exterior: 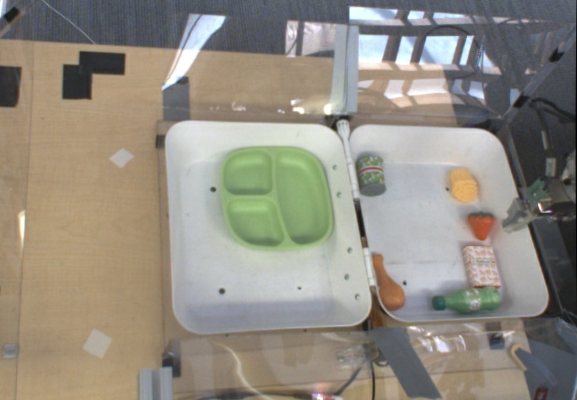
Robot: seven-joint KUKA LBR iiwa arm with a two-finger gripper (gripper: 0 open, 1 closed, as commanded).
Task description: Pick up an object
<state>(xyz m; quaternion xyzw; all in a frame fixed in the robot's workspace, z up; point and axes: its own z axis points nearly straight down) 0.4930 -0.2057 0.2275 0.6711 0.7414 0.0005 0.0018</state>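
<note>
Camera view – strawberry [482,226] nearest gripper [522,214], cracker [463,186] beyond

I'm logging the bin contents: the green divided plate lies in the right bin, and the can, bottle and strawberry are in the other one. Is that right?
Not quite. The camera view shows the green divided plate in the left bin, not the right one. The can, bottle and strawberry are in the other one, the right bin.
</note>
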